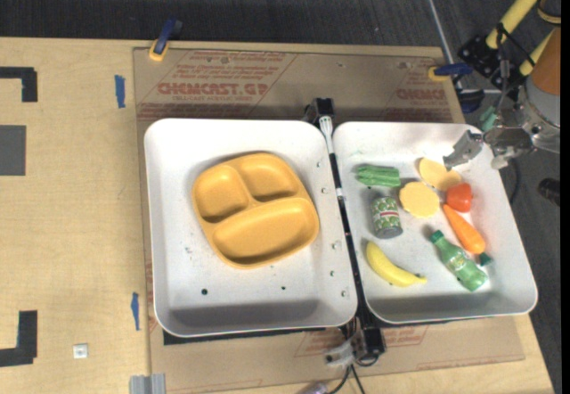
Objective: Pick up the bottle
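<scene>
The bottle is small and green with a pale label. It lies on its side in the right bin, near the front right corner, beside an orange carrot. My gripper hangs over the bin's far right edge, well behind the bottle and just right of a yellow slice. Its fingers stand apart with nothing between them.
The right bin also holds a red tomato, a yellow disc, a green can, a green pod and a banana. In the left bin sits a yellow divided plate.
</scene>
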You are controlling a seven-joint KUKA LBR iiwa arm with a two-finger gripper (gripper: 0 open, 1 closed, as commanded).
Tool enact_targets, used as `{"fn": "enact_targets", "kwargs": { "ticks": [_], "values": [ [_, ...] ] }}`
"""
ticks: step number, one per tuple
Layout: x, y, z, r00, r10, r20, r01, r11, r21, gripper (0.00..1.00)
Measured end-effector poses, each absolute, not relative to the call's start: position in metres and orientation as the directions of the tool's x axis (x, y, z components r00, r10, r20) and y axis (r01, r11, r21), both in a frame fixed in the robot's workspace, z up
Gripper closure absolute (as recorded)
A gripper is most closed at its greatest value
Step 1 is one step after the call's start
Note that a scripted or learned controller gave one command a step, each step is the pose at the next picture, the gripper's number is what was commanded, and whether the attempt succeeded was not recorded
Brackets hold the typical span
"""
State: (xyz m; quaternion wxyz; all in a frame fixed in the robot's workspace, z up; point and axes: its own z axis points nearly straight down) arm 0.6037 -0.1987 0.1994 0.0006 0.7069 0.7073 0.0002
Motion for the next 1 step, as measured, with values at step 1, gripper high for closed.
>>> {"fn": "enact_targets", "kwargs": {
  "ticks": [1],
  "values": [
    [0.6045, -0.1986, 0.2099, -0.002, 1.0, -0.002, 1.0, 0.002, 0.004, 1.0]
  ]
}}
